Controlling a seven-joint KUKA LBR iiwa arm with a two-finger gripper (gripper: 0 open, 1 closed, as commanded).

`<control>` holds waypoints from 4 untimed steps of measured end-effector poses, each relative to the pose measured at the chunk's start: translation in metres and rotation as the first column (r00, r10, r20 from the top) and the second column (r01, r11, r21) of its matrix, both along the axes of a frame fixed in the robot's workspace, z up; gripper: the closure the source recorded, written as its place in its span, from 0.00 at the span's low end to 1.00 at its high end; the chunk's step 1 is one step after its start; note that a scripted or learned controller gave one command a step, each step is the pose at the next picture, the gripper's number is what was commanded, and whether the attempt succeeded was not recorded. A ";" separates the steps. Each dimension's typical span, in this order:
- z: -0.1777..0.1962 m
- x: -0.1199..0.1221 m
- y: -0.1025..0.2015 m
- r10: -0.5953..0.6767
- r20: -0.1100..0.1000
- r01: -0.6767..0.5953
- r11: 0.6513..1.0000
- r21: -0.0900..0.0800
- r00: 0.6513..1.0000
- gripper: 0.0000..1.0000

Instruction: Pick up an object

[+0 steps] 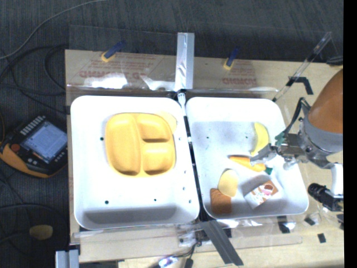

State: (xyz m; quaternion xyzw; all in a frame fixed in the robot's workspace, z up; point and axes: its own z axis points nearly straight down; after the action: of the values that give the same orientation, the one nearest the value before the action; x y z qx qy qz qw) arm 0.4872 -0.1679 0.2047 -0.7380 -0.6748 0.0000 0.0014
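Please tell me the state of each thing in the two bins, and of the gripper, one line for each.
Yellow divided tray: lying flat in the left bin, compartments up.
Banana: lying in the right bin, near the gripper.
Small white carton: lying tilted.
Brown block: by the front wall.
Gripper: low over the right bin, holding nothing that I can see.

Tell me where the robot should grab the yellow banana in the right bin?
Probably around its middle, coming straight down from above. The banana lies flat near the right bin's far right side, curved and narrow, so fingers set across its width fit best. The hand is already just beside its lower end.
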 end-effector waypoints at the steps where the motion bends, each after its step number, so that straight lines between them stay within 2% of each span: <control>1: -0.072 0.030 0.039 -0.030 -0.002 0.030 1.000 -0.001 1.000 0.00; 2: -0.115 0.068 0.002 0.131 0.014 -0.130 0.991 -0.011 0.991 0.00; 3: -0.115 0.063 0.010 0.082 0.016 -0.082 0.997 -0.008 0.997 0.00; 4: -0.115 0.047 0.046 0.263 0.013 -0.263 0.965 -0.013 0.965 0.00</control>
State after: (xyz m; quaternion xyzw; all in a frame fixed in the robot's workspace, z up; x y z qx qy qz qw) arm 0.5338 -0.1219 0.0895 -0.6418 -0.7668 -0.0014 -0.0074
